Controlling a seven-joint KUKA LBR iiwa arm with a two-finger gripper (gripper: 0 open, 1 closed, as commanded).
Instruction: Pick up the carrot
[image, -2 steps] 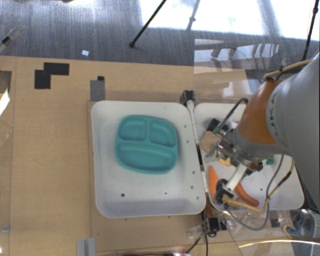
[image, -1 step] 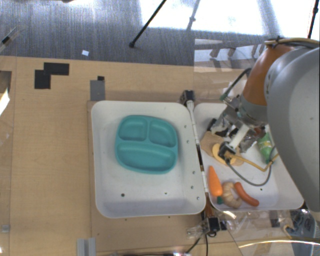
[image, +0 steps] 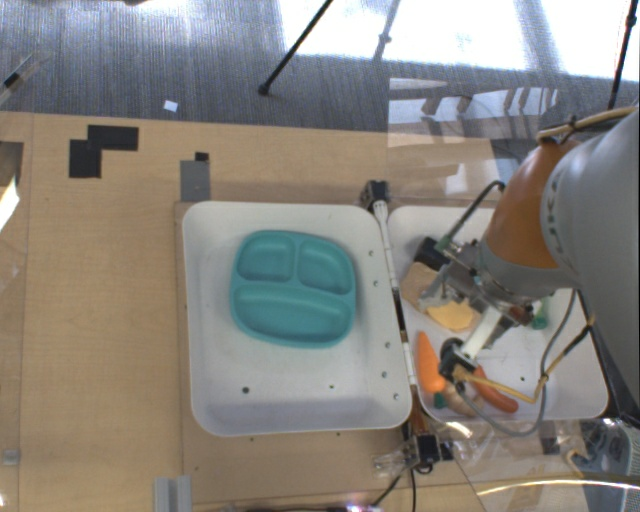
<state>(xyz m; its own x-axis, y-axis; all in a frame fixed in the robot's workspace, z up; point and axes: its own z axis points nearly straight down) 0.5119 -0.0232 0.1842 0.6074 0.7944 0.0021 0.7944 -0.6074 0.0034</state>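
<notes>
Gripper (image: 437, 287) sits low over the right bin (image: 575, 395), in its left half, w/ the grey arm (image: 590, 220) and orange band coming in from the right. Can't tell if it's released or clenched, as the view is too cluttered there. Nothing seen held in it.

Carrot (image: 430, 362) is in the right bin, lying just beside the bin's left wall, toward the near-left corner. Long axis runs approx. far-to-near, only slightly tilted, so nearly parallel to that wall. Narrower end looks to point to the far side of the bench, thicker end toward the near edge. Relative to the gripper it's on the near side and a bit left, apart from it, not touching.

A flat yellow piece (image: 452, 317) lies between gripper and carrot, just right of the carrot's far end. Right of the carrot's thick end is a 2nd orange-red long item (image: 497, 396), lying more crosswise, w/ a brownish lump (image: 456, 401) btwn the two. Small teal object (image: 541, 320) is further right, under the arm.

Left bin (image: 215, 400) holds a teal divided plate (image: 293, 288), approx. centred, well apart from the carrot.
</notes>
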